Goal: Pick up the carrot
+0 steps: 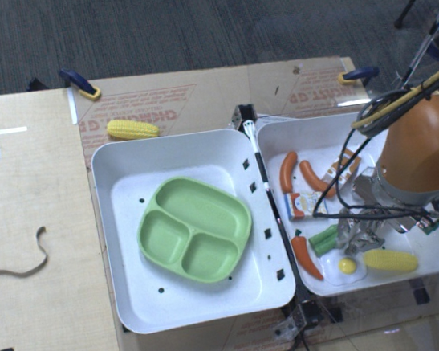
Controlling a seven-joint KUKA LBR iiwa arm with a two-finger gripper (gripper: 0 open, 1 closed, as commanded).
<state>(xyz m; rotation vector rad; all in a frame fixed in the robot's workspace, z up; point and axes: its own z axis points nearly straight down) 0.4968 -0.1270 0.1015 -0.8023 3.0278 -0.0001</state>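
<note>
Carrot point(354, 161) lies in right bin point(310, 129); green plate point(195, 229) fills left bin point(124, 249).

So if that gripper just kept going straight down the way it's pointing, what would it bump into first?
Probably the fried egg or the green vegetable right under the gripper in the right bin; depth is hard to judge.

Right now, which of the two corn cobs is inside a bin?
The corn cob at the right bin's near edge, beside the gripper. The other cob lies on cardboard outside the left bin.
</note>
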